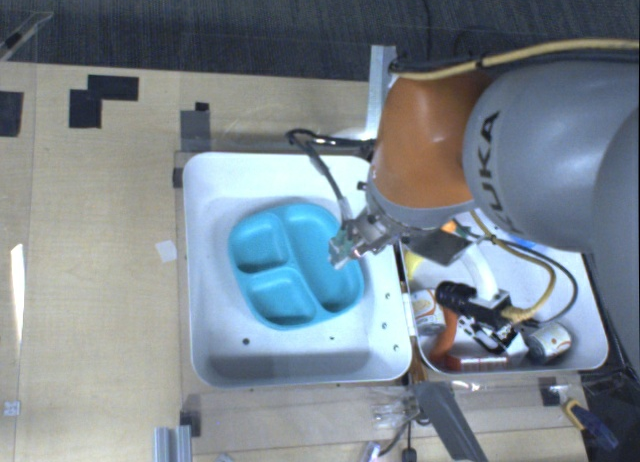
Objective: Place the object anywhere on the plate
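We've got the arm (520, 140) in from the right, jaws (347, 248) over the right edge of the blue plate (290, 265) in the left bin (205, 280). Something small and pale-green sits at the tips, prob the object (343, 244), but too blurry: can't tell if they're pinching it or spread. Risks imo: release this near the rim and it could roll off onto the bin floor; if there's no real grip we drop nothing. Right bin (590, 350) clutter is well apart, no issue.
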`<state>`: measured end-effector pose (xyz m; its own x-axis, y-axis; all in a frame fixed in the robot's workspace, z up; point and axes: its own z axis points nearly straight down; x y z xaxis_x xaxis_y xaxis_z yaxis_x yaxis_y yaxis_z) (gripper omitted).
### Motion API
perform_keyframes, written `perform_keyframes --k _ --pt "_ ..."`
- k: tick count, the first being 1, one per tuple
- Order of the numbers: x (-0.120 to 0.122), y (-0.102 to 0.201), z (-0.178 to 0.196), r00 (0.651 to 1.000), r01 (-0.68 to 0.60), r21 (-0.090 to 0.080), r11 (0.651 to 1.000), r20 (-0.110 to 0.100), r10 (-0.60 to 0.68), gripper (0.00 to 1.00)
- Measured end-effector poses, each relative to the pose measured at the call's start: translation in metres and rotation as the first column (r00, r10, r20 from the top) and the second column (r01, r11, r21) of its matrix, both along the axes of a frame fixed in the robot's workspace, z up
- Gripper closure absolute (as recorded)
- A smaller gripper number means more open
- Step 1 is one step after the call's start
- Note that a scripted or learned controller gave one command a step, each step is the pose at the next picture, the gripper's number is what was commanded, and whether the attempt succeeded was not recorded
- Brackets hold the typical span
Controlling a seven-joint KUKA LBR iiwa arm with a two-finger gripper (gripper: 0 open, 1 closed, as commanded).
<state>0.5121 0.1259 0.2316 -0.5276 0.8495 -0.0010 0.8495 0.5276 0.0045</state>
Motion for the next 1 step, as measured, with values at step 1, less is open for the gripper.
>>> perform_keyframes --k 1 --pt "0.0077 0.0197 0.0308 0.990 -0.141 -0.001 0.990 0.001 0.141 1.00"
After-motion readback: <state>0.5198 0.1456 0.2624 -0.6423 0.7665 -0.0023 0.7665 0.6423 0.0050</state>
